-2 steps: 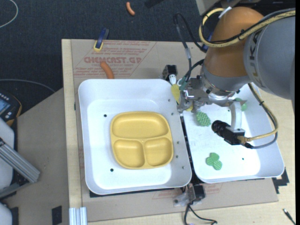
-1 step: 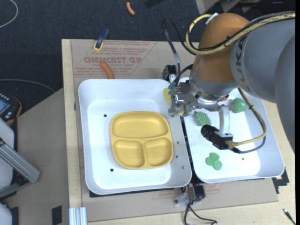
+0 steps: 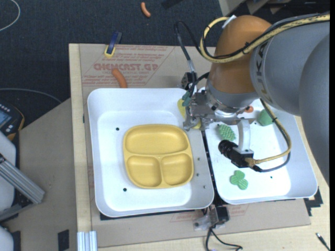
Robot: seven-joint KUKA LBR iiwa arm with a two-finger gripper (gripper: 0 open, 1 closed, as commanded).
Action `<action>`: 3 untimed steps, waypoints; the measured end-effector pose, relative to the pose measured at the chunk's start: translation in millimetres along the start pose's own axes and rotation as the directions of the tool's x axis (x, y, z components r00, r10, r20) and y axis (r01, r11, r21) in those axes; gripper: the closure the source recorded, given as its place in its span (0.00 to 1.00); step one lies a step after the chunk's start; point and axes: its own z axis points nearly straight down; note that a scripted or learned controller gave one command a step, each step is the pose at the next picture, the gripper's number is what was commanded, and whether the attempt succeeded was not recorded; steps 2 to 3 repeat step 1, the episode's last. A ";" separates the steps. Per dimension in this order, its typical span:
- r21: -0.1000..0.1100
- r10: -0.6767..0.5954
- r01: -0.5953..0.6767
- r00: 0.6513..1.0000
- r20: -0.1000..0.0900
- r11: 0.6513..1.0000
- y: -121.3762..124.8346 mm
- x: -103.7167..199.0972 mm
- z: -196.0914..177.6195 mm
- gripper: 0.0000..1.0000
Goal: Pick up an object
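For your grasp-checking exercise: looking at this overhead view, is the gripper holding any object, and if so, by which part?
It cannot be told. The gripper is low in the right bin, hidden under the wrist, close to a green object.

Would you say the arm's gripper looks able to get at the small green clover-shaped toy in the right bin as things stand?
Probably yes: the small green clover-shaped toy lies uncovered on the right bin's floor, just nearer the camera than the gripper, with only a black cable close by.

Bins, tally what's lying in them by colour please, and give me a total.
Yellow: 1, the tray in the left bin.
Green: 3, a broccoli-like piece, a ridged piece and a piece by the arm, all in the right bin.
Total: 4
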 end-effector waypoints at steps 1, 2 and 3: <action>-0.005 0.002 -0.002 1.000 0.001 1.000 -3.9 -10.6 -11.7 1.00; -0.005 0.002 -0.002 1.000 0.001 1.000 -3.9 -10.6 -11.7 1.00; -0.005 0.002 -0.002 1.000 0.001 1.000 -3.9 -10.6 -11.7 1.00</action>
